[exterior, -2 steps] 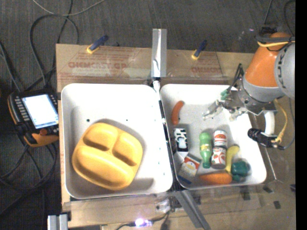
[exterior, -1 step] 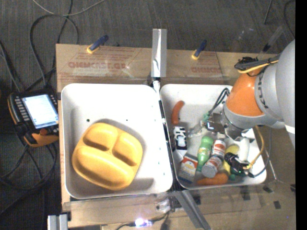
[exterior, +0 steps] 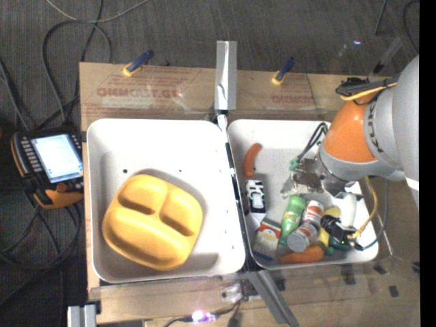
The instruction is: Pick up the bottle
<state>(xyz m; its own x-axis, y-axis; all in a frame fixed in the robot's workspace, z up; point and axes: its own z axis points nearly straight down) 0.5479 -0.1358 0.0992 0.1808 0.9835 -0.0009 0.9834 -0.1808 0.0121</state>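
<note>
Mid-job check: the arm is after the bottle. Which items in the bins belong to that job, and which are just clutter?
Belongs to the job:
green bottle, right bin
gripper, just above it

Just lying about:
yellow tray, left bin
sausage
carrot
red-labelled can
small black-and-white box

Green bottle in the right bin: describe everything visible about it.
The green bottle is small, with a bright green, plastic-looking body and a label patch partway along it. It lies tilted in the lower part of the right bin, its upper end pointing toward the gripper, which sits just above it. Its right side rests against a red-and-white bottle, and its lower end meets a small red-and-white packet. Whether the gripper touches it cannot be told.
</note>
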